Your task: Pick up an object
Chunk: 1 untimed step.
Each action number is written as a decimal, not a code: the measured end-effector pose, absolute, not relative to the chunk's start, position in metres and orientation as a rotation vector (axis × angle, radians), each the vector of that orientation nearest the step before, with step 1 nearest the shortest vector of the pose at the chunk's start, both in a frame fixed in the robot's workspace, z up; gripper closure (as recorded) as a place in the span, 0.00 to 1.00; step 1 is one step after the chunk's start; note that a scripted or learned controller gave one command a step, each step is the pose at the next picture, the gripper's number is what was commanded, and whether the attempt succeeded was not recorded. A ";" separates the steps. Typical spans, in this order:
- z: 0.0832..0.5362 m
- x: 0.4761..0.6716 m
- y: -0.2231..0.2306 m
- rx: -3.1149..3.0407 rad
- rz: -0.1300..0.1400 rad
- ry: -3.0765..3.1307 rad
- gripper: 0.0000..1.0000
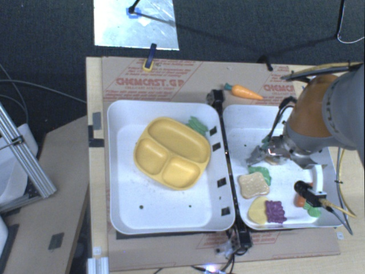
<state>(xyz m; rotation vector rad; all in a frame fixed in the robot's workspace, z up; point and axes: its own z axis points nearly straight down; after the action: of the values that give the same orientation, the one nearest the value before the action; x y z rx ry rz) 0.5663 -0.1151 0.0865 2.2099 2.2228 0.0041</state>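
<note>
Purple grapes (276,211) lie below the pincer (258,156).

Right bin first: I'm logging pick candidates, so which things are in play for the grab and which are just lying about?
In play, in the right bin:
gripper
green piece
toast slice
purple grapes
yellow piece

Lying about:
yellow divided plate in the left bin
carrot on the cardboard

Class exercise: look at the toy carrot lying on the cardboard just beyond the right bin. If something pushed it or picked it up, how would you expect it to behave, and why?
The carrot looks like moulded plastic, so it is probably stiff and light. Its rounded, tapered body suggests that it would roll in a curve when pushed. Its smooth surface and narrowing tip might let it slip from a two-finger grip, especially near the thin end.
</note>
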 end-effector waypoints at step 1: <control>0.088 0.606 -0.102 2.209 0.008 2.221 0.00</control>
<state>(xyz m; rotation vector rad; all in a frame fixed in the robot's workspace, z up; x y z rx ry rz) 0.6055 -0.1016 0.0877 2.2086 2.2213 0.0078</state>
